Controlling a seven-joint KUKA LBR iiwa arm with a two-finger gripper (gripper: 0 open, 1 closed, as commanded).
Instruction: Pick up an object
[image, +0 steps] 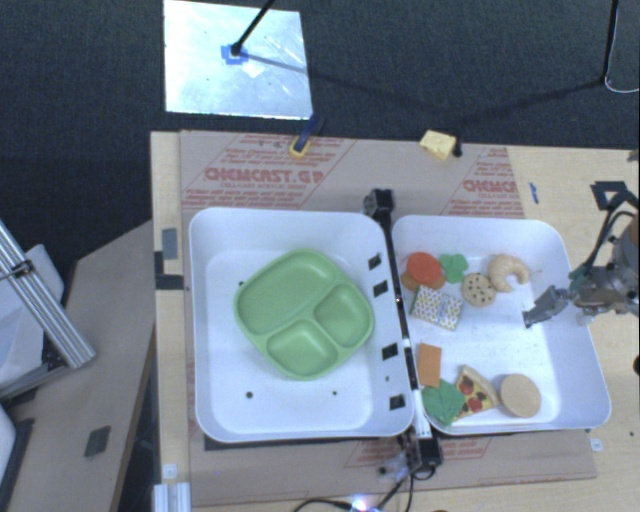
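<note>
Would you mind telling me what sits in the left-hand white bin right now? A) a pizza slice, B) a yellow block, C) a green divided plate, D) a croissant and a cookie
C: the green divided plate lies in the left bin, while the croissant, cookie and pizza slice lie in the right bin.

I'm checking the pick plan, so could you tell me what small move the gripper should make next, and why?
Probably ease the gripper down toward the croissant, the nearest item. The gripper sits at the right bin edge with nothing between its fingers.
</note>
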